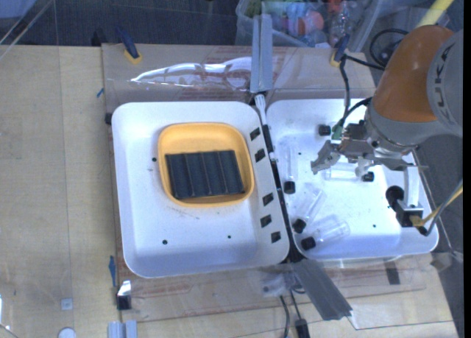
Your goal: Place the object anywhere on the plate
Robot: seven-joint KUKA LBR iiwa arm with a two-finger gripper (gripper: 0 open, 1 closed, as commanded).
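A yellow plate (171, 141) lies in the left bin (132, 204). On the plate rests a dark ribbed block (204, 174), flat and nearly filling it. My gripper (344, 169) hangs over the upper middle of the right bin (368, 237), its fingers spread apart and pointing down. I see nothing solid between them; a faint clear shape lies on the bin floor beneath. Two clear vials (315, 204) with black caps lie on the right bin's floor, left of and below the gripper.
A ridge with black clips (265, 182) divides the two bins. Small black caps (299, 224) sit near it in the right bin. A black fitting (397, 200) stands at the right bin's right side. The arm's orange band (416, 71) looms above the right bin.
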